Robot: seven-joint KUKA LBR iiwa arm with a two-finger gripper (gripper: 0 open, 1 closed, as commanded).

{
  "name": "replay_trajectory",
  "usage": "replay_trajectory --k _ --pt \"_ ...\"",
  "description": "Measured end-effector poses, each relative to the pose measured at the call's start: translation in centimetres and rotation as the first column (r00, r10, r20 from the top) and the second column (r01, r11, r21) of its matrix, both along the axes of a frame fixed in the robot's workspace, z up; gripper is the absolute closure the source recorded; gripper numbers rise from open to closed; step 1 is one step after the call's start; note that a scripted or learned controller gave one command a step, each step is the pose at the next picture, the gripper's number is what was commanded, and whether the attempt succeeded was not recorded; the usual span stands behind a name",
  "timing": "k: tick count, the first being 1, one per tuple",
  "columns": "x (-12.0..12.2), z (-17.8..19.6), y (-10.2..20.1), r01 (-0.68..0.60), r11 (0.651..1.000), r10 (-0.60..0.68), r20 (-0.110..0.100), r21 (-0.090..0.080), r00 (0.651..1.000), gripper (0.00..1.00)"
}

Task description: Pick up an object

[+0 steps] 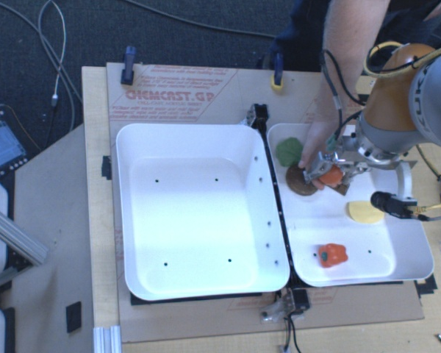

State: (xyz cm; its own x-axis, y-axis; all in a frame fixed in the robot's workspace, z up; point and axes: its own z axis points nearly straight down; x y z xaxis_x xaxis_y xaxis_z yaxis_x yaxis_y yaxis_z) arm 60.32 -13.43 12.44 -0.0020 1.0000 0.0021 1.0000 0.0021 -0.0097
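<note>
The gripper (325, 169) is down in the right bin (411, 267) over the brown disc (301, 183) beside the green piece (288, 151), its grip state impossible to read, so we're at the grasp and next comes a clean lift.

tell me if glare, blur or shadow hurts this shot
Camera view: even overhead light, soft shadows; the white bins look bright with little surface detail; the gripper area is cluttered and slightly soft, so its fingers are hard to read; the orange object and yellow object are clear.
</note>
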Motion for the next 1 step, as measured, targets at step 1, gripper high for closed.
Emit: replay_trajectory --k 1 --pt "1.09 -3.83 4.43 -0.001 1.0 0.001 0.008 -0.001 1.0 0.0"
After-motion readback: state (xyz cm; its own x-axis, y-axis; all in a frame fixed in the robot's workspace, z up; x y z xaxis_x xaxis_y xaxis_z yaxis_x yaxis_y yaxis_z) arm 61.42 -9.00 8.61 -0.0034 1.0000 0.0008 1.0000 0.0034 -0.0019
